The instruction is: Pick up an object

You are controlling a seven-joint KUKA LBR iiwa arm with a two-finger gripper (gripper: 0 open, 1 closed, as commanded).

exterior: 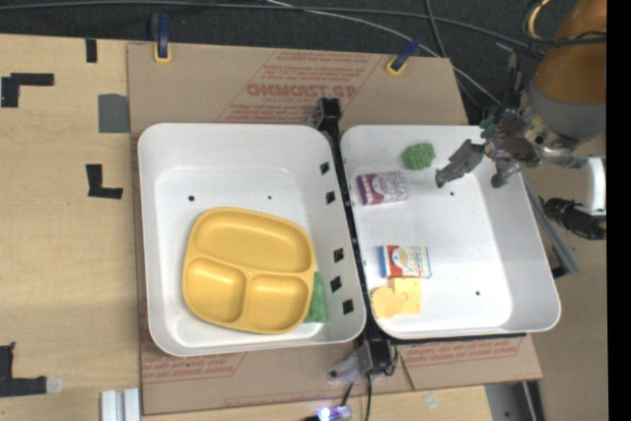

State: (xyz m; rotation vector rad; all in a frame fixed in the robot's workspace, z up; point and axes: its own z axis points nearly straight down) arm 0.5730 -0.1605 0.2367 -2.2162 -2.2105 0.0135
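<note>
Four small things lie in the right bin (513, 296): a green lump (419, 155), a pink-white packet (382, 188), a blue-red packet (405, 262) and a yellow piece (396, 299). Nearest the lump, the gripper (478, 165) hovers with fingers apart, holding nothing.

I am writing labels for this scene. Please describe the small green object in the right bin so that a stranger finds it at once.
Look at the right bin, the one without the yellow divided tray. Near its far wall lies a small green lump, just left of the gripper. It is the green, rounded thing among the bin's flat packets, above the purple-and-white packet.
</note>
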